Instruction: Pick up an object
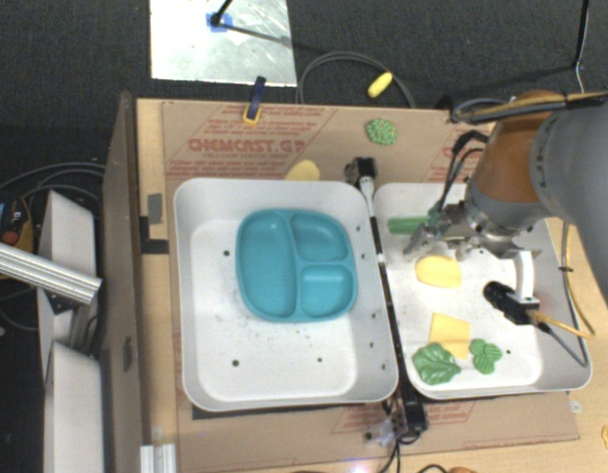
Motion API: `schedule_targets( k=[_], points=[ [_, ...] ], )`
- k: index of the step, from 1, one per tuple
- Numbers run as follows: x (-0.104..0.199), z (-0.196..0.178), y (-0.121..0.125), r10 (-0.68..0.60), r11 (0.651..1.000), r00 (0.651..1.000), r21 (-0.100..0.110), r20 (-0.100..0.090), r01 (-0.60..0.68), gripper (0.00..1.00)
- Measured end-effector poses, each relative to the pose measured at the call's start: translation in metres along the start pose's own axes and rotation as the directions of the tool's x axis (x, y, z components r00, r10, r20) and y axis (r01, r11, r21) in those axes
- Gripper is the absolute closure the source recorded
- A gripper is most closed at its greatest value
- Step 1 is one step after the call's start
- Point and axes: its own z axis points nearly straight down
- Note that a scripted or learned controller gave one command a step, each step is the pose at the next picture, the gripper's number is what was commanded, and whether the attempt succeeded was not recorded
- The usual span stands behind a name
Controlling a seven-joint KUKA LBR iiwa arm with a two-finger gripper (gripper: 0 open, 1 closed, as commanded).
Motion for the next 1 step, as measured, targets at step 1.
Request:
schedule_targets(
  k=[1],
  points=[
    [0.0089, 0.0037, -0.0156, 0.0, 1.0, 1.0, 0.002, 0.0, 0.0, 0.0]
  ],
)
